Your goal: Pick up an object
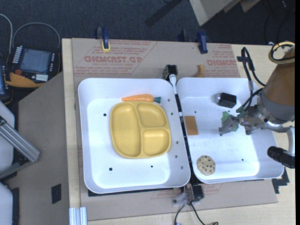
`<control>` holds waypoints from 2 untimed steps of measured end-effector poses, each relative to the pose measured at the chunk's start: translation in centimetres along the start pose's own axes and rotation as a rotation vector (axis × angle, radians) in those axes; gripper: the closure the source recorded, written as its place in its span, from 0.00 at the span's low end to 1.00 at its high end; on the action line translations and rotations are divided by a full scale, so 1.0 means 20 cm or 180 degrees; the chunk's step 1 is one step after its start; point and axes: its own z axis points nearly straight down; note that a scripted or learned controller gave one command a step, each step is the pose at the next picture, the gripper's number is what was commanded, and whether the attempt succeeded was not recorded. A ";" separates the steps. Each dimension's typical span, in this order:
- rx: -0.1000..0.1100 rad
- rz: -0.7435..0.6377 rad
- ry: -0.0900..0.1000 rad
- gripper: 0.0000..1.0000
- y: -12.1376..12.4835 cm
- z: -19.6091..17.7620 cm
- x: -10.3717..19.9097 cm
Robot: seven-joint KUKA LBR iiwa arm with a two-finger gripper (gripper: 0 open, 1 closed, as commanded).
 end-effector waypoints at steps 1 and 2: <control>-0.0039 -0.0010 -0.0007 0.00 0.02 -0.03 0.00; -0.0017 -0.0005 -0.0001 0.00 0.00 0.25 -0.05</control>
